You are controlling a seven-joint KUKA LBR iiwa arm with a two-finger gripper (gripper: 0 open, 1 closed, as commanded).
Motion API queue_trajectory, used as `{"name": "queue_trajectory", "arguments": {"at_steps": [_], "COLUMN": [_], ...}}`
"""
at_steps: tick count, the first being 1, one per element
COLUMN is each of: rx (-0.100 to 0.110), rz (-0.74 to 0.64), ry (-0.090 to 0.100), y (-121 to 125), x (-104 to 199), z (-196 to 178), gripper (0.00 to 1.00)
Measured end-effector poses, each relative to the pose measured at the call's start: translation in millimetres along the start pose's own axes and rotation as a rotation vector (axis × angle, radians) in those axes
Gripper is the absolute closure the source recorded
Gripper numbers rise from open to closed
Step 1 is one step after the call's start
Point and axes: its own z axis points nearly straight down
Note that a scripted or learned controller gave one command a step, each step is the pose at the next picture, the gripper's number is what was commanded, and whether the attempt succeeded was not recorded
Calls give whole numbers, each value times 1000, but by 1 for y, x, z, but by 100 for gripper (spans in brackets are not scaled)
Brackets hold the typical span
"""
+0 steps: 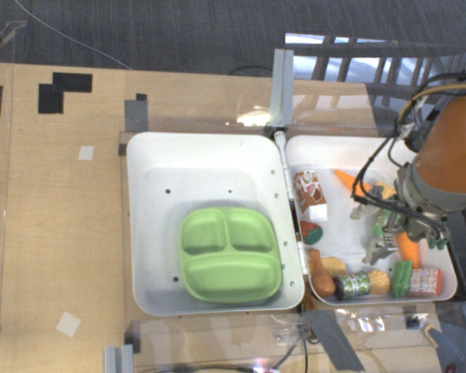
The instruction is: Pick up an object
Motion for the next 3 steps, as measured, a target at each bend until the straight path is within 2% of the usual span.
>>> {"name": "queue_trajectory", "arguments": {"at_steps": [1,2,3], "rx": [2,0,-2], "rz": [0,67,-31], "ry": [-19,-10,45], "y": [20,27,24], "x": [-2,-69,-142], "z": [83,104,104], "gripper": [0,0,0]}}
